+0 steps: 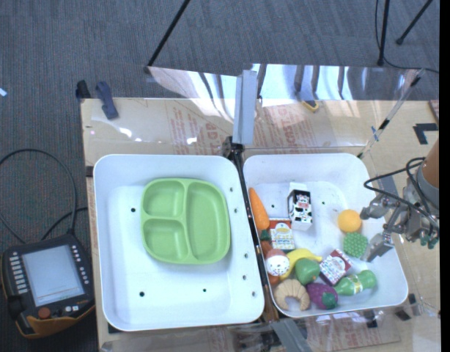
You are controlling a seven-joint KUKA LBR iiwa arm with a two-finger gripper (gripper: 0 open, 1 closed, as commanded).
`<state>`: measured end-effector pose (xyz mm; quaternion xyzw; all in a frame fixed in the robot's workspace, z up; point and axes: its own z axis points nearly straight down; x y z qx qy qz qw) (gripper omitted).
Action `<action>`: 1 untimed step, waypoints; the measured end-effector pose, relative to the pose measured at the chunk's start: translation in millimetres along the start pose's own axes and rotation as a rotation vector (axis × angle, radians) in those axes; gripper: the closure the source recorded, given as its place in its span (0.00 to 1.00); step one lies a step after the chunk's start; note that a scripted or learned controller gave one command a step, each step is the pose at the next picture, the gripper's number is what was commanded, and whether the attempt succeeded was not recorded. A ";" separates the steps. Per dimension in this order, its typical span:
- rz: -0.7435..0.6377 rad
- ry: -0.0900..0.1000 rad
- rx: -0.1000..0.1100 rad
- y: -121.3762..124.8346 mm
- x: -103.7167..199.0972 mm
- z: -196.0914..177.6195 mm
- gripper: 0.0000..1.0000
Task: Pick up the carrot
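Carrot (258, 208) lies against the right bin's (371, 166) left wall; it looks light, rigid, slick plastic, so I'd pinch mid-length. My gripper (377, 232) hangs open, well apart from it.

I count two white bins on the counter (174, 134): the left bin (111, 270) and the right bin (335, 167). The left one carries one green divided plate (186, 221), with three compartments. In the right one I make out one carrot (258, 209), one small cow-print carton (300, 208), one orange ball (349, 221), one green textured ball (355, 243), one croissant (292, 295), one banana (304, 255) and one purple piece (322, 297). Other pieces there are too crowded for me to count.
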<state>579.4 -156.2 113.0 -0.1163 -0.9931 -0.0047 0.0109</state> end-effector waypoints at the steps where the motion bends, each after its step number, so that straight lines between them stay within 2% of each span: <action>1: 0.029 -0.046 0.008 21.2 -46.1 0.8 0.00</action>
